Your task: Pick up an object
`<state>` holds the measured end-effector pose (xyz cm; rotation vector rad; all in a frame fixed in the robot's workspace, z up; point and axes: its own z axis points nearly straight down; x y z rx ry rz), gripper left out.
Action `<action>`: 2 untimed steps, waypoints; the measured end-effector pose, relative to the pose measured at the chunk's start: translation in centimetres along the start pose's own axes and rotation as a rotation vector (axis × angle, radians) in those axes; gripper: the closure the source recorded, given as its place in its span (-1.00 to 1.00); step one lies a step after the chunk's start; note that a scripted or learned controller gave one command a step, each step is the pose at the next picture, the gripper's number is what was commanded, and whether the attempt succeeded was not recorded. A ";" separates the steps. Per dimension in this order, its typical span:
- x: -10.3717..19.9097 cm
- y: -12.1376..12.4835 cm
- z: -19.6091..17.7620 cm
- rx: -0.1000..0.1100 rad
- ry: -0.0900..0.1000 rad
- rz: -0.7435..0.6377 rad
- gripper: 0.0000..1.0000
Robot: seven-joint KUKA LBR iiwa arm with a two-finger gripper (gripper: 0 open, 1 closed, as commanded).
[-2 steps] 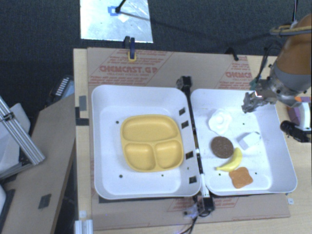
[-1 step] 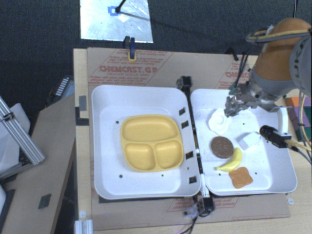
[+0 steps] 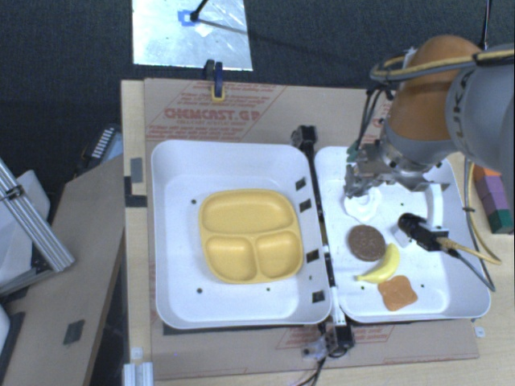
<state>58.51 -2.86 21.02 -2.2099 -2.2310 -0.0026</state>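
Left bin (image 3: 173, 215) holds a yellow tray (image 3: 245, 236) with three compartments. Right bin (image 3: 467, 292) holds a brown cookie (image 3: 366, 242), a banana (image 3: 382, 266) just beside it, an orange toast piece (image 3: 397, 293) below the banana, and a white object (image 3: 362, 207) above the cookie. Gripper (image 3: 360, 185) sits low over the white object, at the bin's upper left; can't tell finger state.

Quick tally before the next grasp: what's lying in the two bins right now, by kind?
Yellow divided tray, left bin: 1
Brown round cookie, right bin: 1
Yellow banana, right bin: 1
Orange toast-like piece, right bin: 1
White piece under the gripper, right bin: 1
Total: 5
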 end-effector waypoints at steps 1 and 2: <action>4.8 -1.1 0.3 0.000 0.000 0.000 1.00; 11.2 -1.6 -0.8 -0.002 0.001 -0.002 1.00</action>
